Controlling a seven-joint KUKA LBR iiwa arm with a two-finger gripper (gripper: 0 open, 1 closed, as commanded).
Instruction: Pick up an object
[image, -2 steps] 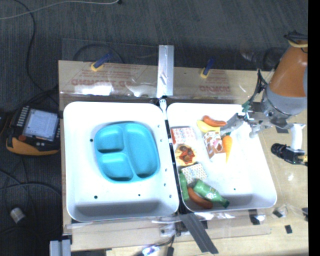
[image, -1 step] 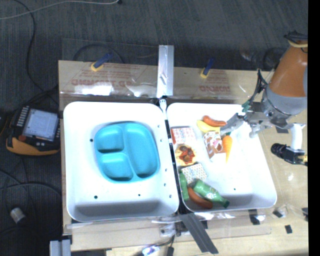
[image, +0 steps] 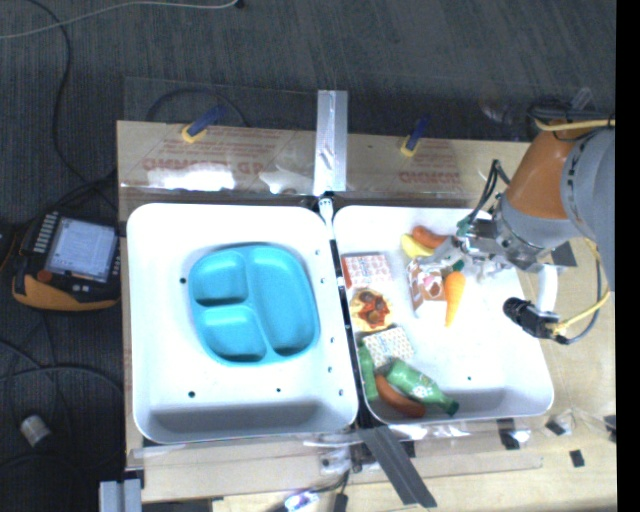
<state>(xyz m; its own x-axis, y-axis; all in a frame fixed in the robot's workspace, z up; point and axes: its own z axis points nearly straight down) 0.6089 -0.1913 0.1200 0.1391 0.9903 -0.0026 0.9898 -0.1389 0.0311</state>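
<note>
Glossy green bottle (image: 418, 385) at right bin's (image: 520, 385) front, tapered orange carrot (image: 453, 293) by gripper (image: 468, 243), grip state indiscernible.

No text can be read with certainty. Reddish printing runs along the clear sheet (image: 300, 165) behind the bins, too blurred to make out. The small packets (image: 366, 266) in the right bin (image: 500, 350) carry patterns, not legible words.

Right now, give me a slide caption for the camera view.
Tool poised over the carrot in the right bin; blue tray in the left bin.
</note>
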